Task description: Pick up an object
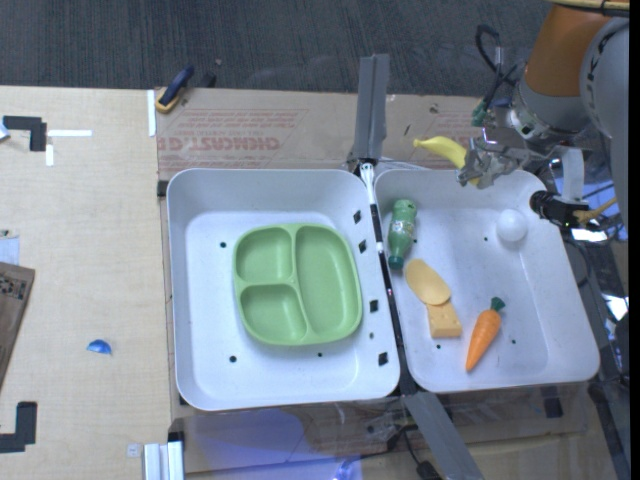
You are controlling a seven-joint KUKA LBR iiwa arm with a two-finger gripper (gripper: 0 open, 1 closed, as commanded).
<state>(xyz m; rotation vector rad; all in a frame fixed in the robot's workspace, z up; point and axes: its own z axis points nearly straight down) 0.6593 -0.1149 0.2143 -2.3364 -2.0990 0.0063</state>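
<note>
Carrot (482,336), cheese wedge (444,320), bottle (401,232), ball (512,226) in right bin (560,298); left bin (190,288) holds green tray (297,284). My gripper (478,171) upper right, grip state unclear.

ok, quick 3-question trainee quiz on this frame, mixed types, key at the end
1. True or false: the green tray lies in the left bin.
2. Which lies nearest the carrot? A) bottle B) cheese wedge C) white ball
3. Fill in: the gripper is over the right bin's far rim, beside the yellow ____.

Key: 1 true; 2 B; 3 banana.
</note>
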